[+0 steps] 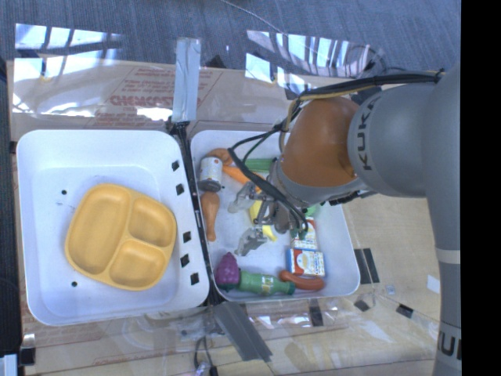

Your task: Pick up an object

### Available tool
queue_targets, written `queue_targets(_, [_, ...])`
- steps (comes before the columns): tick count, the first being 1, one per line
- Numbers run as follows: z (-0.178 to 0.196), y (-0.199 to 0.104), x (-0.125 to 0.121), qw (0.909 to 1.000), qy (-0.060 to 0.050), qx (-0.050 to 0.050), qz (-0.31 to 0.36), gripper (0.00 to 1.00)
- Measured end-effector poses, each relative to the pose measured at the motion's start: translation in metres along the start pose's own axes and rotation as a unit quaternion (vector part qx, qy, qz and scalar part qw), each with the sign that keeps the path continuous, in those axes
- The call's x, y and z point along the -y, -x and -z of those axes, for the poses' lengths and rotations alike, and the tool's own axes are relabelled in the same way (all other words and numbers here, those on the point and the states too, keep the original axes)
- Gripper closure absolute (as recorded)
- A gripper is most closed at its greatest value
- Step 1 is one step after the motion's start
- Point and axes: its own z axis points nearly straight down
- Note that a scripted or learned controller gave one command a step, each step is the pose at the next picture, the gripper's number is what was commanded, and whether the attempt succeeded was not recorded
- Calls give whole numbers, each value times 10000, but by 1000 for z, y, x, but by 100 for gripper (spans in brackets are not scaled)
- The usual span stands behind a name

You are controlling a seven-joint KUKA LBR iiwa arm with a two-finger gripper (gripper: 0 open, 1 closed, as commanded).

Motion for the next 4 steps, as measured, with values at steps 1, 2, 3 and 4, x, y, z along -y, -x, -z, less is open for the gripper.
queue_targets(1, [7,1,-1,10000,2,-6,32,100])
queue_targets(2, [7,1,-2,10000,3,-7,36,0])
queue_targets(3, [-21,-1,1,9980,-9,35,-623,0])
queue_targets(4, [-13,0,-1,9982,-5,19,-592,100])
